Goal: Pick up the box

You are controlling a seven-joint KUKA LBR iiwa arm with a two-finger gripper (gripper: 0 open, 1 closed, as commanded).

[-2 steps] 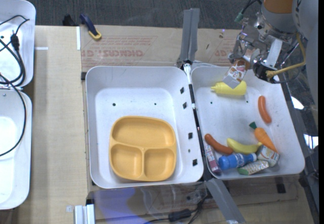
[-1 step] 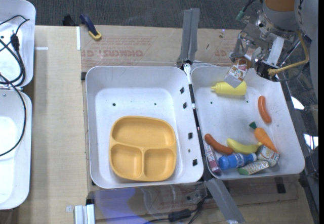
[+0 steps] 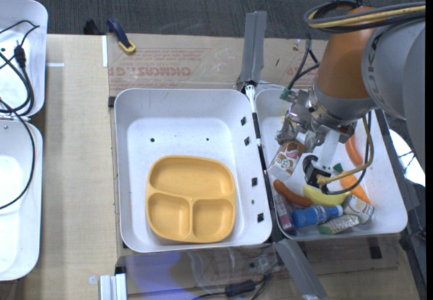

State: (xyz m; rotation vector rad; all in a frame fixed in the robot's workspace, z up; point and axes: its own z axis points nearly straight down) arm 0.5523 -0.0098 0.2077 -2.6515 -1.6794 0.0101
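The grey arm is reaching into the right bin [image 3: 391,221], and the claw [image 3: 302,132] is hanging low over the far part of a pile of toys. I cannot tell if the claw is clenched or released, because the dark wrist parts are hiding it.

The box [image 3: 285,159] is lying just below the claw and a little to its left in the picture. It is small and white with a brown picture on it, and it is leaning against the left wall of the right bin. I cannot tell if the claw is touching it.

Nearer the camera than the claw, a yellow banana [image 3: 321,194] is lying in the pile. A red sausage [image 3: 291,194] is sitting just left of the banana. A blue bottle [image 3: 316,215] is lying on its side in front of them both. An orange carrot [image 3: 352,150] is poking out to the right of the claw.

Far to the left of the claw, a yellow tray [image 3: 191,197] with three parts is sitting in the left bin [image 3: 179,112].
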